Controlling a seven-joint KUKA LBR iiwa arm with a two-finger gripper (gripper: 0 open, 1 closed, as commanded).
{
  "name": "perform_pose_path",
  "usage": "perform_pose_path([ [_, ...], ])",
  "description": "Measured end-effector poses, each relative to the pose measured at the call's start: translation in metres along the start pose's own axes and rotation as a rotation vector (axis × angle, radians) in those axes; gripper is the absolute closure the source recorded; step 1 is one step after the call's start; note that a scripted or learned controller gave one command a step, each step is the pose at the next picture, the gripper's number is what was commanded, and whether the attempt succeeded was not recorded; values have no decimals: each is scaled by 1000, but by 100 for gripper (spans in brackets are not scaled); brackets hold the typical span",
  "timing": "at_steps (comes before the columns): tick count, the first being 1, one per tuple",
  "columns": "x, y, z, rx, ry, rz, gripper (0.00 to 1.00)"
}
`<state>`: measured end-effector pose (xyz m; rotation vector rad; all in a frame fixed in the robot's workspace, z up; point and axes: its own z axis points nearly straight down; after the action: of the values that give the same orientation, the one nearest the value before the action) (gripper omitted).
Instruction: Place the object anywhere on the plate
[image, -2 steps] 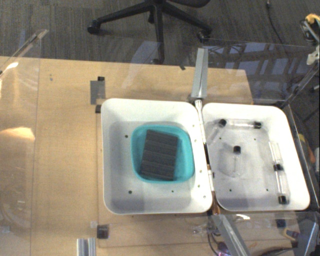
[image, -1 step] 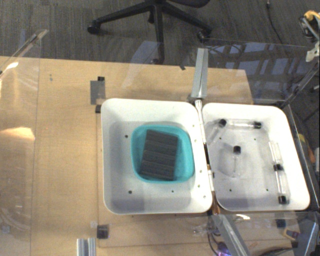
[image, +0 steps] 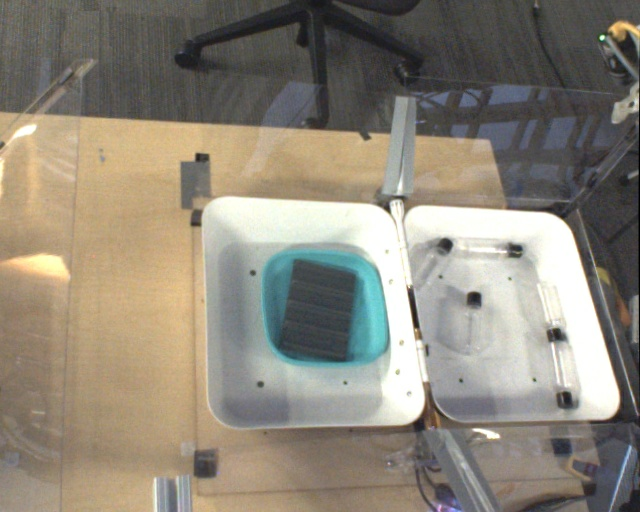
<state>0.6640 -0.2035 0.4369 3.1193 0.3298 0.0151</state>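
A wooden bench seen from above carries two shallow white bins side by side; in the left bin, nearer its right wall, a teal plate holds a dark ridged block lying flat at its middle, so the object looks already placed. The right bin carries clear tube-like fittings with black ends along its far and right edges and a small black stud near its centre. No arm reaches in, so whether the jaws are open or closed cannot be told; any further step would best leave the block undisturbed, and beyond the bench's far edge stands an office chair base.
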Motion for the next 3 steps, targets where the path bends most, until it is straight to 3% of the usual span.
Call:
perform_pose_path([
  [2, -28, -5, 1, 3, -4, 3, 0],
  [3, -12, -2, 0, 1, -1, 1, 0],
])
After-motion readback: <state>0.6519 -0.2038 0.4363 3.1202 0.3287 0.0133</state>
